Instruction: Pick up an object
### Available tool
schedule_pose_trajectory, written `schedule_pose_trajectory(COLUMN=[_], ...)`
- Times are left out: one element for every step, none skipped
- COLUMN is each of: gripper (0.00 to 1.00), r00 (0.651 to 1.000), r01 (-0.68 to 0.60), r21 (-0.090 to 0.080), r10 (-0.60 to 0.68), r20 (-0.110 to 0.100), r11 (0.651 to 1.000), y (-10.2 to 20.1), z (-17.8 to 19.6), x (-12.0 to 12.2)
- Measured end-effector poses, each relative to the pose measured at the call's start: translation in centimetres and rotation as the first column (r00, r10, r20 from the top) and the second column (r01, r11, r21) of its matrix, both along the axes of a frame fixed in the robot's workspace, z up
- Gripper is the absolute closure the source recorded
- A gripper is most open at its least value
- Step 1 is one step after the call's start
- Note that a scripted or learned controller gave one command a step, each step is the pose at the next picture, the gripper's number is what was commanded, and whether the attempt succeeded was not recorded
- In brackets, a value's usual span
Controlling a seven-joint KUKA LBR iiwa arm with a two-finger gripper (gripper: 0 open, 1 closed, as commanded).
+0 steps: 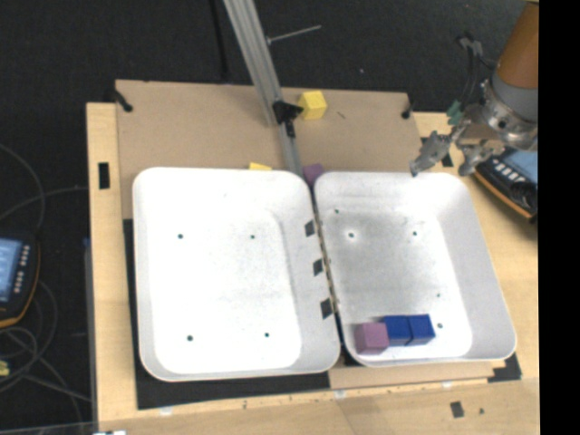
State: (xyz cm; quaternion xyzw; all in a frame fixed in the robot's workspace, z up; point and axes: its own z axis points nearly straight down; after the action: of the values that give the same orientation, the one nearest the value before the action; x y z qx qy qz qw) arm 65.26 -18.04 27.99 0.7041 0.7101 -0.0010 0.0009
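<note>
- Camera view: right bin (453, 208) has three small blocks packed in its near edge; a purple block (371, 336) sits at the left, touching a blue block (396, 329), with a second blue block (420, 327) just beside that.
- Left bin (163, 243) shows bare white floor with a few dark dots.
- Gripper (433, 155) hangs above the far rim of the right bin, well apart from the blocks, nothing between the jaws.
- Jaws: cannot tell whether open or closed; too small and dark against the worktop (362, 130).
- Arm pose: comes in from the right, orange band high at the frame edge, wrist tilted so the tool points down and leftward toward the bin's far edge.
- Step in hand, by my read: approach, no grasp begun.
- To do it well: travel across the bin to its near side, pick one block as target; the purple one has a free left face, so it looks the easiest.
- Blocks touch each other and lie close to the bin wall; line the jaws up so they straddle free faces, not the shared ones.
- Risk: descent near the sloped wall may nudge a block or hit the rim.
- Yellow block (314, 104) lies on the worktop beyond the bins, by the metal post (256, 48); not a likely target.
</note>
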Motion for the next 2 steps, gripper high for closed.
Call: schedule_pose_trajectory(gripper=[0.00, 0.00], r00=[1.000, 1.000], r01=[0.011, 0.005], r21=[0.003, 0.000], r10=[-0.011, -0.005], r20=[-0.008, 0.003], r11=[1.000, 1.000], y=[-1.8, -0.9], z=[-13.5, -18.4], x=[-8.3, -6.0])
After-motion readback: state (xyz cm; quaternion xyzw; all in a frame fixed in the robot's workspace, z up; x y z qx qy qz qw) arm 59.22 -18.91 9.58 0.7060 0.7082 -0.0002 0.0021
